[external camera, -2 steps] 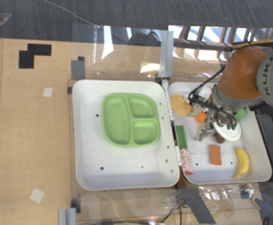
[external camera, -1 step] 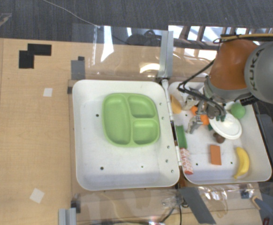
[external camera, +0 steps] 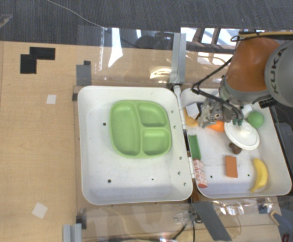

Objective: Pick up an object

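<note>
My gripper hangs low over the back left part of the right bin, under the grey arm with its orange band. Just beneath and beside it lies an orange carrot-like piece. A white round dish sits right of that, with a green ball behind it. A yellow-orange item lies at the bin's left wall. The arm's body hides whatever is directly under the gripper.
Also in the right bin are a banana, a brown-orange block, a small dark piece, a green bar and a red-and-white tube. The left bin holds a green divided plate.
</note>
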